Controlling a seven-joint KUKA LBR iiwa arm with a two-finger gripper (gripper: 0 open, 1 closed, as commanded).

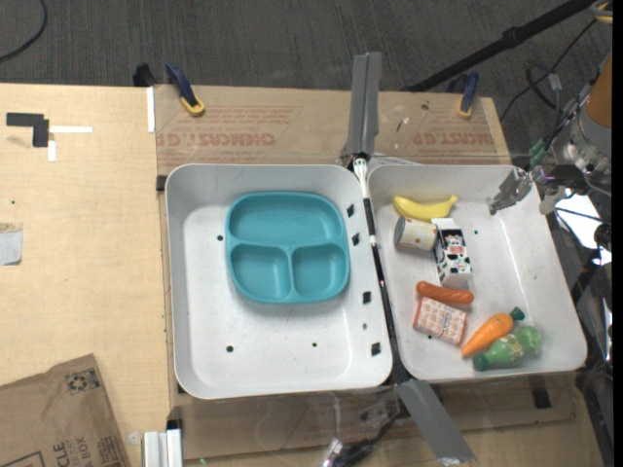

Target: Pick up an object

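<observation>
Two white bins sit side by side on your bench. Your left bin (pixel 195 290) has one blue plate (pixel 288 247) with three parts. Your right bin (pixel 545 280) has the small things to pick from.

Count them with me: one yellow banana (pixel 424 206), one little can (pixel 415 233) lying on its side, one small milk box (pixel 451 252) with black spots, one red sausage (pixel 445 293), one orange snack packet (pixel 440 320), one carrot (pixel 490 330) and one green bottle (pixel 510 349). That makes seven.

Your gripper (pixel 524 189) is up near the top right corner of the right bin, well away from the toys. It has nothing in it. I cannot tell how wide it is open, because it looks small and dark.

I think you are at the very start: the reach, with no grab yet. Next you need to choose one thing. The banana is nearest, and it has some room on its top side. The carrot and bottle touch each other, so they may be harder. Then come down over your pick and close on it.
</observation>
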